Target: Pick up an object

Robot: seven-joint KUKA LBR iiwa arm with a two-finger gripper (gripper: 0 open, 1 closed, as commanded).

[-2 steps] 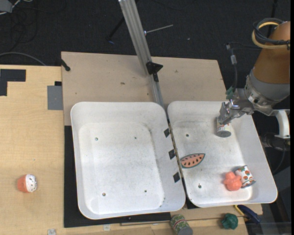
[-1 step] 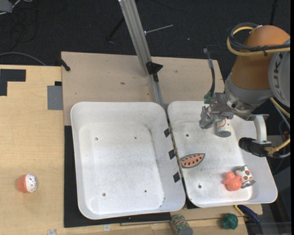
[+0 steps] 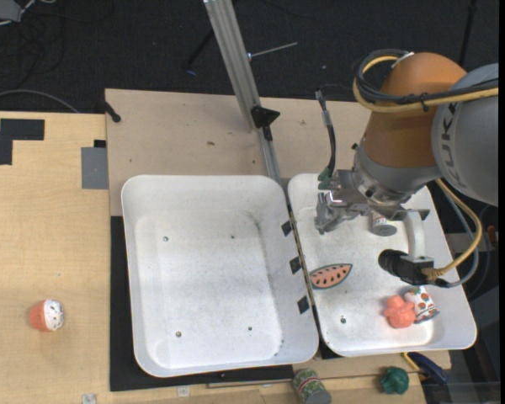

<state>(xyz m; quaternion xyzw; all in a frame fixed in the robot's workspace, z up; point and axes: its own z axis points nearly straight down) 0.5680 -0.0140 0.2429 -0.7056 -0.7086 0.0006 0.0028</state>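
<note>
Two shallow white bins side by side on a bench: left bin (image 3: 151,194) bare across its floor, right bin (image 3: 457,333) holding three small things. One watermelon-slice toy (image 3: 331,275) flat near the right bin's left wall, close to the divider. One orange lump (image 3: 398,311) near the bin's front right corner, touching one small white patterned item (image 3: 426,305) on its right. One grey arm with orange band (image 3: 414,99) leaning in from the right, gripper (image 3: 330,213) low over the back left part of the right bin, behind the watermelon slice and well apart from the orange lump. Fingers: open or closed, cannot tell; nothing seen held. Open floor between slice and lump, and along the right bin's front edge. Outside the bins: one orange-and-white ball (image 3: 46,316) on the wooden surface far left, one green object (image 3: 395,380) and one dark cylinder (image 3: 309,385) at the bench's front edge.
</note>
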